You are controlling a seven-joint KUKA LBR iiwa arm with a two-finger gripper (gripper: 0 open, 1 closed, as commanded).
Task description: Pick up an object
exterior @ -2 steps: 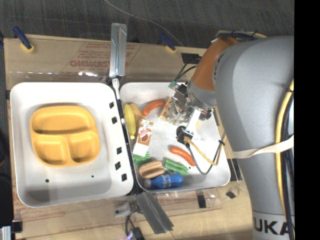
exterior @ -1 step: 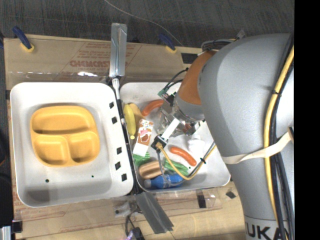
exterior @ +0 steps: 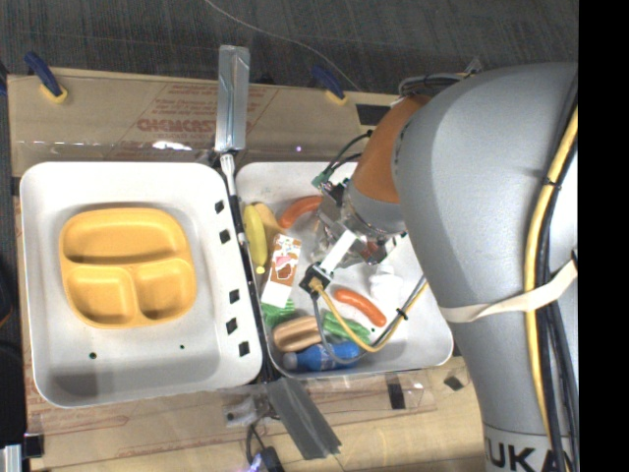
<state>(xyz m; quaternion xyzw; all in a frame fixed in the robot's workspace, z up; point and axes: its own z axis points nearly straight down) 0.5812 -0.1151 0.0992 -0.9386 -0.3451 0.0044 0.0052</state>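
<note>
The right bin (exterior: 428,332) holds several toy foods. A yellow banana (exterior: 257,234) lies along its left wall, with a small printed carton (exterior: 285,262) beside it. An orange-red sausage (exterior: 300,207) lies at the back and a second one (exterior: 360,307) lies nearer the front. A brown hot dog bun (exterior: 297,333), a green piece (exterior: 278,313) and a blue object (exterior: 313,359) sit at the front left. My gripper (exterior: 341,226) hangs low over the bin's middle, just right of the carton and the rear sausage. I see nothing held in it.
The left bin (exterior: 39,362) carries a yellow divided tray (exterior: 128,264). A white crumpled item (exterior: 386,285) lies in the right bin under the wrist. The large grey arm covers that bin's right side. A metal divider (exterior: 232,96) stands between the bins at the back.
</note>
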